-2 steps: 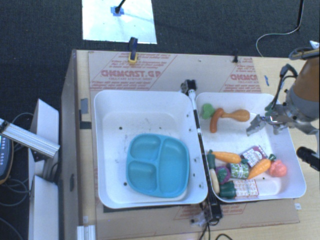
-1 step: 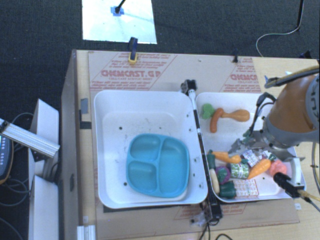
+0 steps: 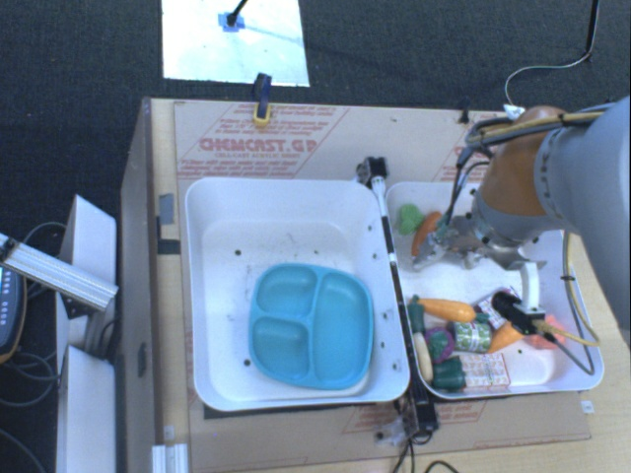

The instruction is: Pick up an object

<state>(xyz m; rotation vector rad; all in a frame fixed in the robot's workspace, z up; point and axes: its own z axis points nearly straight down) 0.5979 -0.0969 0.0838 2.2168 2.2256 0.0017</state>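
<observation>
My gripper (image 3: 441,241) hangs low in the right shallow white bin (image 3: 552,377), near an orange carrot-shaped toy (image 3: 427,227) and a green lump (image 3: 408,219); whether my fingers are parted, I cannot tell. The left white bin (image 3: 222,235) holds a blue divided plastic plate (image 3: 312,325). The brown bench sheet (image 3: 271,144) reads "CHEMCAST GP".

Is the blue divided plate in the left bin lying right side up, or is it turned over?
Right side up. The blue divided plate lies flat on the left bin floor, and its three hollow compartments face the camera.
</observation>
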